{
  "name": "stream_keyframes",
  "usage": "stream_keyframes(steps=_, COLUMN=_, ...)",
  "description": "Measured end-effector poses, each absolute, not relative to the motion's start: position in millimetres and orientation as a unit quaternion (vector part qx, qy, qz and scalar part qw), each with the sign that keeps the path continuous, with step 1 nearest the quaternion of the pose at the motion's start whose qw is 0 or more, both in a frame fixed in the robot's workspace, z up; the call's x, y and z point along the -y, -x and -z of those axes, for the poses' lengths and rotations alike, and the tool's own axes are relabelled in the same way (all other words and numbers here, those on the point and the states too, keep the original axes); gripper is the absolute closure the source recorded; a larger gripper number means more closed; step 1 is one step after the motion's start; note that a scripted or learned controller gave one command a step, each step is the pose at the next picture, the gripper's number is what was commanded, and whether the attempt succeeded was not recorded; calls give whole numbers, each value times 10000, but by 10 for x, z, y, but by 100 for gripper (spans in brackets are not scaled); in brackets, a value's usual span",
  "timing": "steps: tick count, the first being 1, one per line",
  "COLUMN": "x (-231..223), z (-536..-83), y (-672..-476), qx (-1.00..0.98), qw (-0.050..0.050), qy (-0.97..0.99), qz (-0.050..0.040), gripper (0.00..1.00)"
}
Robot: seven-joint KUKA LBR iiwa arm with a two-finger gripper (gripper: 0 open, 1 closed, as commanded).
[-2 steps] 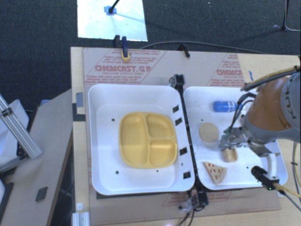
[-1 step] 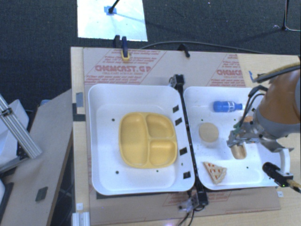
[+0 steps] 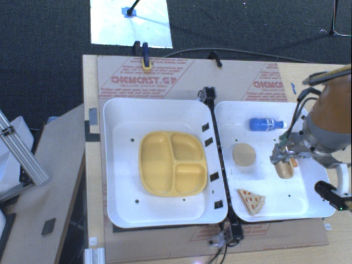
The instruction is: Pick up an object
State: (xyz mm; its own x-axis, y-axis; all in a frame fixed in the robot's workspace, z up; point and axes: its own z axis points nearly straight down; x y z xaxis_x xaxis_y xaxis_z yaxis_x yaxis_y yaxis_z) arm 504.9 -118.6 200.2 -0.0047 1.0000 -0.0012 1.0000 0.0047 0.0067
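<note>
Near centre of right bin [image 3: 308, 202]: waffle wedge [image 3: 252, 201], open floor around; farther right, tan bread-like piece [image 3: 285, 170] directly beneath claw [image 3: 281, 157], long axis near-to-far, claw opening not discernible; left, round cookie [image 3: 243, 154]; far, blue bottle [image 3: 265, 124] lying left-right

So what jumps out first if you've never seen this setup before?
Probably the yellow plastic divided plate, alone in the middle of the left white bin. Next, the grey arm with its orange band reaching in from the right, its claw down over a small tan object in the right white bin, near a blue bottle.
</note>
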Motion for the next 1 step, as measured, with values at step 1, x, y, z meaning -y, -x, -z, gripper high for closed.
stream_keyframes(steps=1, x=1124, z=-2625, y=-5075, qx=-7091, qw=36, qy=-7051, qz=-25, gripper=100)
